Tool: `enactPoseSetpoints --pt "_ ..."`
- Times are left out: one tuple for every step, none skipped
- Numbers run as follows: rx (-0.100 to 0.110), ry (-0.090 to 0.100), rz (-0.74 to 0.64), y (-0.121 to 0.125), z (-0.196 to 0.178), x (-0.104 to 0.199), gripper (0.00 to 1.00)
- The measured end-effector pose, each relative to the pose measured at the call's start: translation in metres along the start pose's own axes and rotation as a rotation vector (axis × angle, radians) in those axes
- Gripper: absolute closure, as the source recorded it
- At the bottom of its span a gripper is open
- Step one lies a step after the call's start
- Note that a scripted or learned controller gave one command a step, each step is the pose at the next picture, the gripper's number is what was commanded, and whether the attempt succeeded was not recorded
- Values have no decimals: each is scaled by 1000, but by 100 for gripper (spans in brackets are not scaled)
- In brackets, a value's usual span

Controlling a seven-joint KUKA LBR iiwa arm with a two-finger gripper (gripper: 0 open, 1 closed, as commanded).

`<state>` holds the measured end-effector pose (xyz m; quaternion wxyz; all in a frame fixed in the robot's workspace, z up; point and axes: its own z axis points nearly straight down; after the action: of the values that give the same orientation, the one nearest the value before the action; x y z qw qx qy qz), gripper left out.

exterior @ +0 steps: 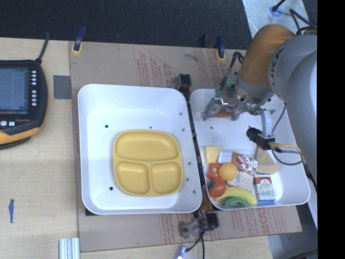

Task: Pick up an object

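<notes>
In the camera view, a pale wooden bench (38, 198) is seen from above, covered in the middle by a sheet of brown cardboard (129, 63) that is held at its far edge by blue clamps (78, 36). Beyond the bench, a dark floor is visible. On the cardboard, two shallow white bins are set side by side and touching. The left white bin (97, 107) holds a yellow plastic tray with three compartments (147, 162), lying flat near its centre. The right white bin (294, 190) holds a heap of small toy food items (237, 182) crowded into its near corner: a round orange ball, red pieces, a yellow banana shape, a pale wedge and small printed cartons; single items are hard to separate. At the left edge, a black and orange control pendant with a screen (19, 104) rests on the bench and is partly cut off.

The grey arm with its orange band (269, 50) reaches in from the right, and much of the right bin's far side is hidden by it. The two-finger gripper (221, 110) hangs over the far end of the right bin, well apart from the heap; its fingers appear spread, with nothing between them.
</notes>
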<state>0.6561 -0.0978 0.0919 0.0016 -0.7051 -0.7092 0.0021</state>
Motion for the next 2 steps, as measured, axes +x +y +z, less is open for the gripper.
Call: enactPoseSetpoints --pt "-4 0 4 0 0 -53 0" --pt "-4 1 4 0 -1 -94 0"
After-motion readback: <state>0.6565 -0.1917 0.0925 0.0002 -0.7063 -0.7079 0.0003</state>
